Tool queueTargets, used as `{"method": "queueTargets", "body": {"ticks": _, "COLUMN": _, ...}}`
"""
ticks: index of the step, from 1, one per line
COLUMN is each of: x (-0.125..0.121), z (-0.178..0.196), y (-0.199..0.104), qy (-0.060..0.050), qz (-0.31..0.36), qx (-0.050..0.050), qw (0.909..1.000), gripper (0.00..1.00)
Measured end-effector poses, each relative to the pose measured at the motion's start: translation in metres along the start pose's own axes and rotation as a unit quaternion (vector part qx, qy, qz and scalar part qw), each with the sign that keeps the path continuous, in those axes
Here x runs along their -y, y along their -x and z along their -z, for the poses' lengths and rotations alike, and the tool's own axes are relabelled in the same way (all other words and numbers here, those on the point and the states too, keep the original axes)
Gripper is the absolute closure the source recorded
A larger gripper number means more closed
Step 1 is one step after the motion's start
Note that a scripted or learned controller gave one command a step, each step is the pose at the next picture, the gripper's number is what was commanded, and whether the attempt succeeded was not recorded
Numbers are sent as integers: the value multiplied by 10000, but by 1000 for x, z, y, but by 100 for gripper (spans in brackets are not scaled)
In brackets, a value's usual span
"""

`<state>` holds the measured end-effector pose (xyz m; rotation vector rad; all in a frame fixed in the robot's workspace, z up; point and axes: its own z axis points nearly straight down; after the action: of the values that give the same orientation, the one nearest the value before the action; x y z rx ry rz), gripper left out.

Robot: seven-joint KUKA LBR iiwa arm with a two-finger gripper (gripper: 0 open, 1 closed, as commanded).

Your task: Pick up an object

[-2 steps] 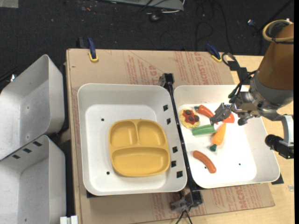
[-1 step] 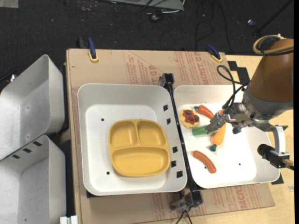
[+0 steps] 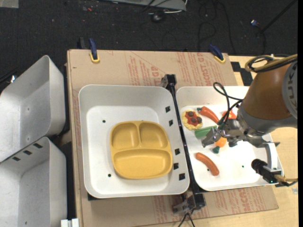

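The right bin (image 3: 236, 176) holds several toy foods. A small pizza (image 3: 192, 119) lies at its upper left, with an orange-red carrot or pepper (image 3: 209, 113) beside it. A green piece (image 3: 202, 131) sits just left of my gripper. A brown sausage (image 3: 207, 163) lies lower in the bin. My gripper (image 3: 218, 139) hangs low over the bin's middle, right above a small orange and green item (image 3: 217, 148). The wrist (image 3: 265, 98) covers the bin's right part.
The left bin (image 3: 94, 126) holds a yellow divided plate (image 3: 140, 149). Two white tubs (image 3: 28, 126) stand off the bench at the left. A black divider (image 3: 179, 126) runs between the bins. Cables hang near the wrist.
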<state>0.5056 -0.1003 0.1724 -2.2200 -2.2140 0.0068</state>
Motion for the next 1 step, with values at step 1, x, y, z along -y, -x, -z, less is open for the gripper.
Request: {"method": "queueTargets", "body": {"ticks": 1, "x": 4, "z": -64, "y": 1, "qy": -2, "qz": 0, "qx": -3, "qw": 10000, "gripper": 0}}
